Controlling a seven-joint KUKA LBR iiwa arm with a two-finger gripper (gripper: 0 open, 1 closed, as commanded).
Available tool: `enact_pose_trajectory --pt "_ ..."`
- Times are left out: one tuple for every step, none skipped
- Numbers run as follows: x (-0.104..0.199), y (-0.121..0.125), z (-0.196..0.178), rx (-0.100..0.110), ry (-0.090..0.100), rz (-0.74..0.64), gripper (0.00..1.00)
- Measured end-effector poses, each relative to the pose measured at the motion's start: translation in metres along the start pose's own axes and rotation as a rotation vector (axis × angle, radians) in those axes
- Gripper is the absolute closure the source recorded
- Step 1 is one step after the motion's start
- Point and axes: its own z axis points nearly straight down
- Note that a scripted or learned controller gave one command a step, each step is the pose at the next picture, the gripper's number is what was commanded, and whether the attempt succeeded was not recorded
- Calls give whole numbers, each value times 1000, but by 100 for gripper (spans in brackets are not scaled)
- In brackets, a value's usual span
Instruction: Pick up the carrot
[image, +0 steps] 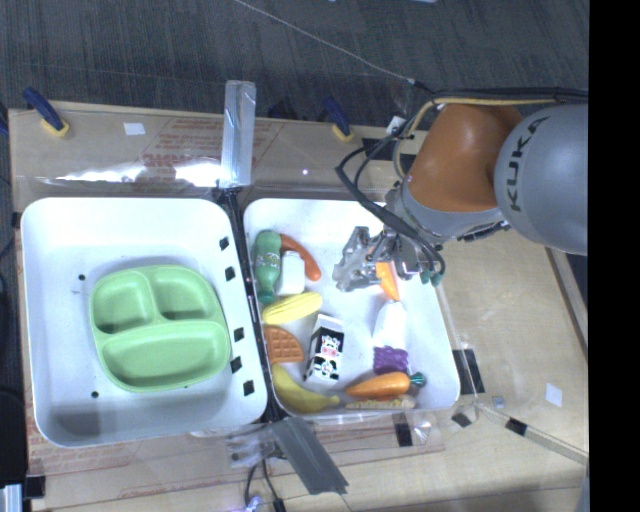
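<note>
While the carrot (377, 385) lies along the bottom edge of the right bin (440, 320), its green top pointing to the frame's right and a purple item (391, 358) touching it from above, we judge the task barely begun: the lift has not happened and the approach itself is left to do. The gripper (362, 260) hangs in the upper middle of that bin, well apart from the carrot, with a white bottle (391, 322) and the purple item between them. We cannot tell whether the tool is released or clenched, since its metal parts blur together from this angle. A small orange piece (387, 281) sits just beside it on the right; we cannot say whether it is touched or gripped, and it lacks the green top that marks the carrot. What remains, in our view, is to travel toward the bottom of the frame, descend over the carrot near the banana (300, 396), close on it and raise it.
</note>
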Motion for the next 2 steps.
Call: enact_pose_trajectory --pt "77 -51 -4 2 3 -90 100" --pt "76 -49 -4 1 2 -93 0"
